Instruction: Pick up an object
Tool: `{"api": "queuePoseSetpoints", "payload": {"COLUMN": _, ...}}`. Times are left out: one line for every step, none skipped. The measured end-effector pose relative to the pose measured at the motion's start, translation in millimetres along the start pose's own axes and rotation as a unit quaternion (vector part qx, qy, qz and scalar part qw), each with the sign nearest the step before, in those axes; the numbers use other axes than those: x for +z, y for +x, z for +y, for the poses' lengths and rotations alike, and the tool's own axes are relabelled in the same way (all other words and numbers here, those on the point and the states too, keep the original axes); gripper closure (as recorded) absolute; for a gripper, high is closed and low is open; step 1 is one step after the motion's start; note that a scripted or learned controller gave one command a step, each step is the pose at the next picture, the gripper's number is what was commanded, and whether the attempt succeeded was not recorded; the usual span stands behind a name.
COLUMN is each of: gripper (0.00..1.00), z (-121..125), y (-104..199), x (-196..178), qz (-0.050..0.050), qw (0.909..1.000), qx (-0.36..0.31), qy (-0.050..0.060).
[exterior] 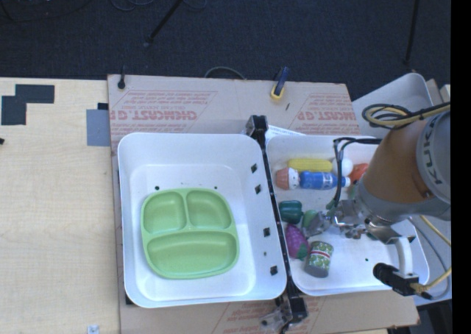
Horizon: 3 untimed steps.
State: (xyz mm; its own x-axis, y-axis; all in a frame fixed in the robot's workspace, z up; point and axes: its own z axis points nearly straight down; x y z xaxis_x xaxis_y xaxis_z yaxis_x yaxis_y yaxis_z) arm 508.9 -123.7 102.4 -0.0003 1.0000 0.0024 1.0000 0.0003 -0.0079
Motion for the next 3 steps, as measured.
{"api": "queuePoseSetpoints", "payload": {"gripper": 0.0, "z": -0.4, "y": 1.5, "x": 16.0, "qz": 0.0, "qw": 1.0, "qx": 0.0, "qy": -0.001}}
{"api": "queuePoseSetpoints", "payload": {"gripper": 1.0, "z": -0.3, "y": -0.4, "x": 4.5, "qz": 0.0, "qw": 1.0, "qx": 0.004, "qy": -0.002}}
{"api": "queuePoseSetpoints", "payload": {"gripper": 1.0, "z": -4.3, "y": 7.5, "x": -52.9, "qz": -0.001, "qw": 1.0, "qx": 0.0, "qy": -0.004}}
